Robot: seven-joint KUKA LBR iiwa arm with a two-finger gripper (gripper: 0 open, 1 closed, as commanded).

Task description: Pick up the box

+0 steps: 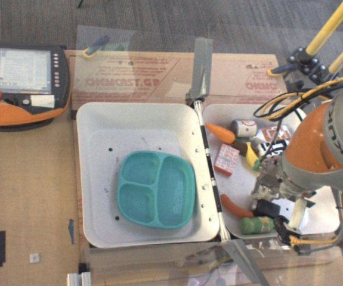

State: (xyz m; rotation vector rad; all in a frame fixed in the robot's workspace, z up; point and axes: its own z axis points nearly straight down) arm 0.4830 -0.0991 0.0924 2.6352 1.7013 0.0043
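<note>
hovering low in right bin (332, 219), arm's fingers (271, 202) state unclear; pink box (226, 159) apart, untouched.

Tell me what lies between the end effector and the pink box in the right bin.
Nothing visible blocks it. The end effector sits low in the right bin; the pink box lies up-left of it across bare bin floor. The orange carrot lies below that path.

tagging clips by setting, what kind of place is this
Probably a robot lab or test cell: two white bins on a cardboard-topped bench, a teach pendant beside them, and an arm over toy food.
</note>
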